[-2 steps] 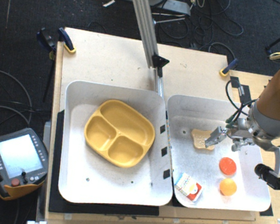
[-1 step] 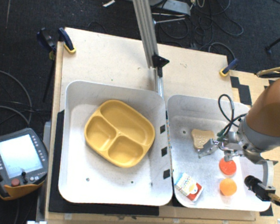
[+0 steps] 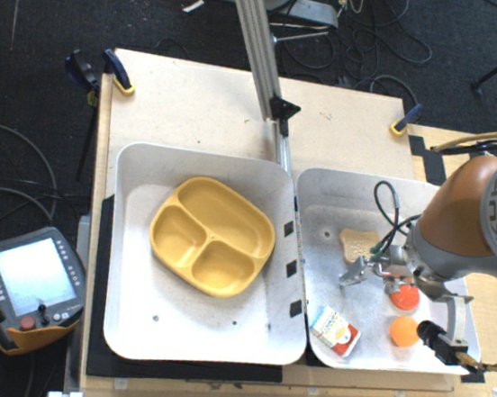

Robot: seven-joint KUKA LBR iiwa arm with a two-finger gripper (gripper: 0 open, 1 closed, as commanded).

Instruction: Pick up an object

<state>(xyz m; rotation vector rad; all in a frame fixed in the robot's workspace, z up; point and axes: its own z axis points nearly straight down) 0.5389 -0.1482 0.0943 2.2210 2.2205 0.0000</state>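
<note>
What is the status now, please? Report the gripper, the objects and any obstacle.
Gripper low in right bin, nothing seen held. Beige piece beside it; red ball, orange ball, small carton nearby. Yellow tray in left bin.

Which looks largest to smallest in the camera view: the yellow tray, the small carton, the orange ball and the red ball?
1. Yellow tray, by far the largest.
2. Small carton.
3. Orange ball and red ball: they look alike in size, and the arm hides part of the red one, so I do not rank them.
</note>
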